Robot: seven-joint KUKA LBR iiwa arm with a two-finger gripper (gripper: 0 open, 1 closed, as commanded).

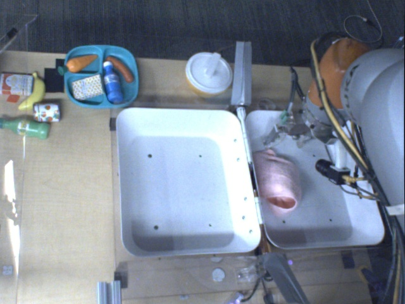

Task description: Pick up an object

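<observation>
Pink cup lies on side in right bin, against left wall. Claw hangs just beyond its far end, poised for grasp; opening unreadable.

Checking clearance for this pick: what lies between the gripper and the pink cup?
In the camera view, bare white bin floor separates the gripper from the pink cup.
</observation>
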